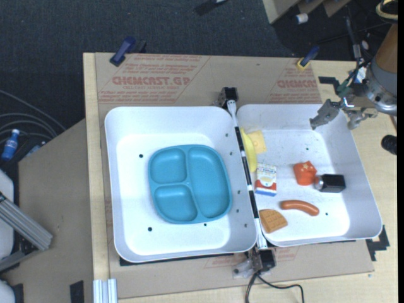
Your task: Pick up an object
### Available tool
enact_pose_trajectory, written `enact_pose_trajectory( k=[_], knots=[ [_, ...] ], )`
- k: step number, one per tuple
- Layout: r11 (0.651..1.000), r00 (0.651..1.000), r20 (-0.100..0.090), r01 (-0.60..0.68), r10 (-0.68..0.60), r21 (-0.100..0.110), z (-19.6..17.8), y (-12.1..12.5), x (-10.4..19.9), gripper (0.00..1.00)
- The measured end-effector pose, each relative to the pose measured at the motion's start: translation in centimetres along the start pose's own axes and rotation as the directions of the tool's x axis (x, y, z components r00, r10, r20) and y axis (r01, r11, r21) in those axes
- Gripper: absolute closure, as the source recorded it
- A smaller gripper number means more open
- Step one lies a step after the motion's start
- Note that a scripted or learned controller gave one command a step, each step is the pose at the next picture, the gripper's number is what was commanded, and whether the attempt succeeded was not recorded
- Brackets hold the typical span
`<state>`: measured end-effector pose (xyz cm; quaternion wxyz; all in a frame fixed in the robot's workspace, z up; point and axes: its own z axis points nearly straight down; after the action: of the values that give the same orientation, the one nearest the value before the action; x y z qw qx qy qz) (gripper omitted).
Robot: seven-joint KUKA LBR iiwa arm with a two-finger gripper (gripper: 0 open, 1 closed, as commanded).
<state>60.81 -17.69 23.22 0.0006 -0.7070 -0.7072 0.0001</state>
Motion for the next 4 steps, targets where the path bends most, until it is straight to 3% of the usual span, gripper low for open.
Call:
enact_pose_trajectory(
  k=[1, 2, 3, 4],
  knots=[
    [1.0, 1.0, -0.001, 0.0, 0.0, 0.003, 11.5, 2.7, -1.6, 0.0],
    [1.0, 1.0, 0.0, 0.001, -0.001, -0.002, 14.8, 5.0, 0.5, 0.0],
    [1.0, 1.0, -0.001, 0.001, -0.001, 0.0, 14.7, 5.9, 5.1, 0.0],
    [1.0, 1.0, 0.0, -0.001, 0.001, 0.001, 14.8, -0.5, 5.1, 0.0]
  ],
)
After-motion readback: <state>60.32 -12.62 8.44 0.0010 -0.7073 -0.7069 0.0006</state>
